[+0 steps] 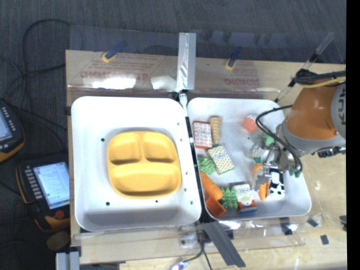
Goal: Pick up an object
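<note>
Fig.: gripper (pixel 269 170) low in right bin (pixel 292 207), over small toys near black-and-white piece (pixel 275 189) and orange piece (pixel 262 191); jaws' state can't be told. Advice: centre on one item, descend vertically, avoid neighbours. Left bin (pixel 90 207) holds yellow tray (pixel 144 163).

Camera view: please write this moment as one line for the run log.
arm: over right bin | gripper: low among small items | grasp: cannot tell | left bin: yellow tray

A yellow divided tray (pixel 143 163) is seen in the left white bin (pixel 84 151). Two handheld screens (pixel 45 185) are laid on the grey carpet (pixel 169 4), left of the desk (pixel 332 207).
</note>
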### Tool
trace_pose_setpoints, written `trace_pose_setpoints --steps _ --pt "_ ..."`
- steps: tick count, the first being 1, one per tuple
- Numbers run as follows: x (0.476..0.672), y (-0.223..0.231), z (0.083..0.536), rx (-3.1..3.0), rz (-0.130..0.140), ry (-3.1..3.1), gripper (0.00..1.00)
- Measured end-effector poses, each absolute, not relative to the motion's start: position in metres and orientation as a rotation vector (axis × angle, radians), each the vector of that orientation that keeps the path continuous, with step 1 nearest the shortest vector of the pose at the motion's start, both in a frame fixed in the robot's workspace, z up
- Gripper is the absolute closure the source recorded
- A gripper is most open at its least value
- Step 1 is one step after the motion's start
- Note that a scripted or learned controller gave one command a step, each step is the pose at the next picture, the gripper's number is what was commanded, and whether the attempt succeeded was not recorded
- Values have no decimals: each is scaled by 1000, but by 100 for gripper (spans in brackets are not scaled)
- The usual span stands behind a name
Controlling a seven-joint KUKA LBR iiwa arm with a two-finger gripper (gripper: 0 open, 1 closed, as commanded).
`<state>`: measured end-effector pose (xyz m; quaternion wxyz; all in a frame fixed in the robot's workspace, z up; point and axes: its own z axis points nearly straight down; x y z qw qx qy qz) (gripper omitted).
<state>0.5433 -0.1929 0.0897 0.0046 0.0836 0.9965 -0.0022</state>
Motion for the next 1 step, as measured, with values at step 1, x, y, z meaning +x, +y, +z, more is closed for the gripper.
trace_pose_setpoints --steps 1 --pt "532 -190 90 311 -9 3109 0"
